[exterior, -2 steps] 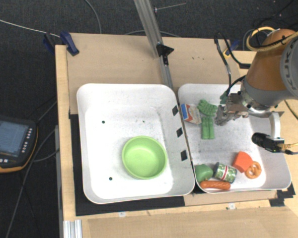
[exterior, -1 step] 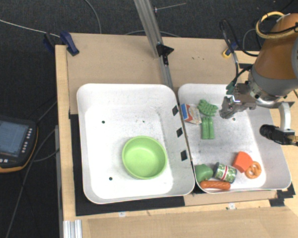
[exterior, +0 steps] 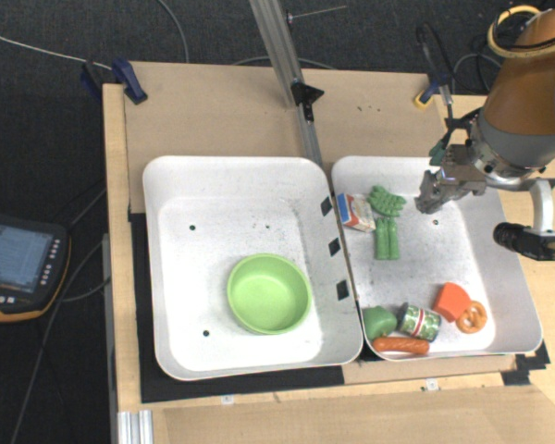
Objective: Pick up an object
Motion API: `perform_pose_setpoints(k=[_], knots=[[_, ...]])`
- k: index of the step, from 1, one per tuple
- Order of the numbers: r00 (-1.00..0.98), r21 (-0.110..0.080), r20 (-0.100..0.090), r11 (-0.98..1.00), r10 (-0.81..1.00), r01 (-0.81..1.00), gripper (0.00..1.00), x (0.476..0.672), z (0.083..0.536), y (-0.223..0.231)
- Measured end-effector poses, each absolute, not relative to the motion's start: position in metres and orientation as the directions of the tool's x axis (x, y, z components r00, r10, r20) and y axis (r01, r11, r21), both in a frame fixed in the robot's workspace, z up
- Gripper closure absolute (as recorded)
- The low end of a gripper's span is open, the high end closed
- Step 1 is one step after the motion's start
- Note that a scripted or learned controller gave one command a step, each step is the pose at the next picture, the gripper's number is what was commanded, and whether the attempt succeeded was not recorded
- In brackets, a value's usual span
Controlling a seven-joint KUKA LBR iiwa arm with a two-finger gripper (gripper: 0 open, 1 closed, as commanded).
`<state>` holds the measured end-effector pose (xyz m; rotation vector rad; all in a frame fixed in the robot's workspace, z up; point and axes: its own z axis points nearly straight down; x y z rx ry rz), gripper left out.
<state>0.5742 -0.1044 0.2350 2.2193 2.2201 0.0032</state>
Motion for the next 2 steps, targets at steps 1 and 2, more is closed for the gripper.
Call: perform_pose_setpoints(k=[1, 2], knots=[[-0.006, 0.001, 0.002, 0.006, 1.0, 1.0, 1.0, 0.592, 0.241, -0.045], [-0.005, 0.001, 0.001, 0.005, 1.0, 1.0, 1.0, 0.604, 0.248, 0.002]])
